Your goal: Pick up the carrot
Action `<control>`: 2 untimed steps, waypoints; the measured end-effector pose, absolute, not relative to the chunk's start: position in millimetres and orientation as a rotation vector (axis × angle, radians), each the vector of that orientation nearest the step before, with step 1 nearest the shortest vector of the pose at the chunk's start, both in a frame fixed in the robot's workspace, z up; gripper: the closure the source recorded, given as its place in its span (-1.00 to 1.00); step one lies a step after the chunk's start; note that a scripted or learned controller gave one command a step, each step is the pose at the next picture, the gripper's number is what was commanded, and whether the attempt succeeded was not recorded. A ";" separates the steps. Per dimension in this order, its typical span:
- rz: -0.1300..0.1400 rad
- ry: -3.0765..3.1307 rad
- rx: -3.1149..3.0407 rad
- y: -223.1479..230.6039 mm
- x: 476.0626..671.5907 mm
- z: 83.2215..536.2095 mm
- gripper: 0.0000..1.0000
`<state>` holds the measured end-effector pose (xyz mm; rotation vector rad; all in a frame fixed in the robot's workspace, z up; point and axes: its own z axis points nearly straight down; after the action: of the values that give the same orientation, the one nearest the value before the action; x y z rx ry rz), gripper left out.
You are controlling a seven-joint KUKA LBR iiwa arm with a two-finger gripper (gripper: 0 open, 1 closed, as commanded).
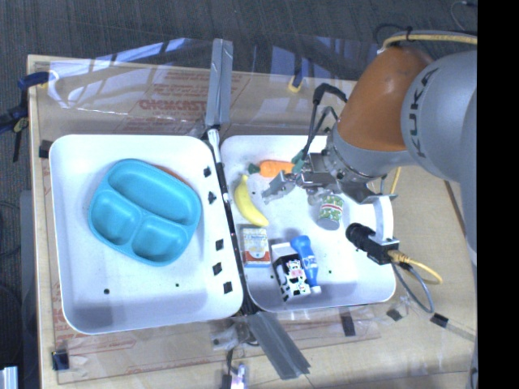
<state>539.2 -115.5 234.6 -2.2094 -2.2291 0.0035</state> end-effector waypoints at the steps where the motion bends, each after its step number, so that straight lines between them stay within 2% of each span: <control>1: 0.003 -2.406 -2.018 -140.0 599.3 192.6 -1.00; 2: 0.002 -2.481 -1.926 -179.2 651.6 160.5 -1.00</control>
<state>651.6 -179.2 160.5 -1.9263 -2.4814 0.0021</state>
